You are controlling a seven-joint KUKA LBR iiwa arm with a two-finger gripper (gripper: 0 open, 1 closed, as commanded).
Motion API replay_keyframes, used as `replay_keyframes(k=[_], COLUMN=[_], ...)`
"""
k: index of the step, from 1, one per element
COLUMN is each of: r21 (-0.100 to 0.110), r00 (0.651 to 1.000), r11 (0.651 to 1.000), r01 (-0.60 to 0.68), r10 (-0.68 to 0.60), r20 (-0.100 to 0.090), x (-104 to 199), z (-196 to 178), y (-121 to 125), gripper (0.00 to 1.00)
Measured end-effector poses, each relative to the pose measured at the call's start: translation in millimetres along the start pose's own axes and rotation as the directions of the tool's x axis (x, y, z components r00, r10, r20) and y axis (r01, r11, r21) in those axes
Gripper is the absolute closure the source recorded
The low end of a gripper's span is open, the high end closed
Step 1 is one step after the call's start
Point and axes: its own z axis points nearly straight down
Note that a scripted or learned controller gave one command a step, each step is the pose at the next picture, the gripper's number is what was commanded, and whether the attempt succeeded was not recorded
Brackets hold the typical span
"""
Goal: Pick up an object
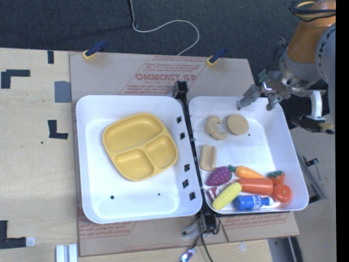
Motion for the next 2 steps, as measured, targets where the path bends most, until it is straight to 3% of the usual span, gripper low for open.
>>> replay_keyframes(k=[1, 2], r21=[-0.011, -0.008], r00=[1.0, 1.0], r11=[1.0, 1.0], r01=[0.006, 0.009], r10=[-0.006, -0.009], r20=[0.0, -0.002], x=[60, 144], z=[-133, -200], y=[-23, -44], gripper=[0.0, 0.0])
